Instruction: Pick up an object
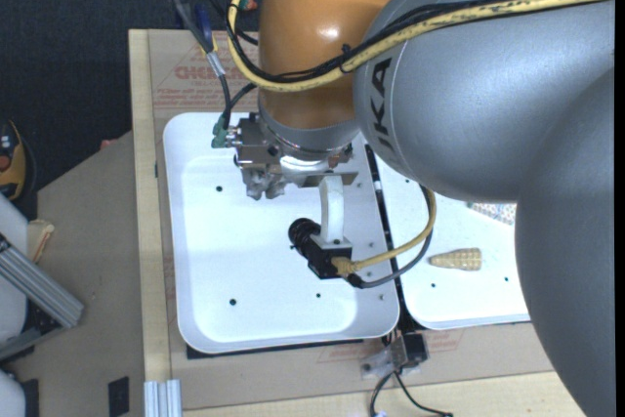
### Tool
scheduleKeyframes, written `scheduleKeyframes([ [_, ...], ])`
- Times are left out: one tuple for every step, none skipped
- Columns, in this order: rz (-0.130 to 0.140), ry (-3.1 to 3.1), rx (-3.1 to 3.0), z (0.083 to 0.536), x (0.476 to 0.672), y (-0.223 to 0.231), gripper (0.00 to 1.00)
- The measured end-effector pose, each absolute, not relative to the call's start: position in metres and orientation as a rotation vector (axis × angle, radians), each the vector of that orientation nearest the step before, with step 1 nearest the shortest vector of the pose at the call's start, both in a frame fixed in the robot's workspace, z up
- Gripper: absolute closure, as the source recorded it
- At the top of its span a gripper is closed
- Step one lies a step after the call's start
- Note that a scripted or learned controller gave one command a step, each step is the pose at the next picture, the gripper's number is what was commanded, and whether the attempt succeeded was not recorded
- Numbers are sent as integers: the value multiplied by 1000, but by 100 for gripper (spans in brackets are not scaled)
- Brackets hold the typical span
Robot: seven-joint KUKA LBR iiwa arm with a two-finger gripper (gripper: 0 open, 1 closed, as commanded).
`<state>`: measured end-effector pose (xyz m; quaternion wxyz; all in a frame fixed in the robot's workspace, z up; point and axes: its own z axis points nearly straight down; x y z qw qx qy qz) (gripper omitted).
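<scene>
— What takes up most of the view?
— The grey arm (488, 112), reaching over the left bin (205, 308).
— And the gripper (262, 183)?
— It hangs above that bin's upper part. I cannot tell its state.
— Any object to pick?
— A small corn cob (457, 259) lies in the right bin (469, 308), well apart from the gripper.
</scene>
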<state>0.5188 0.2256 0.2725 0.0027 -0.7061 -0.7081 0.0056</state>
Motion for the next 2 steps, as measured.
scheduleKeyframes([
  [16,-2216,-2219,223,476,224,100],
  [-30,-2228,-2223,393,481,225,100],
])
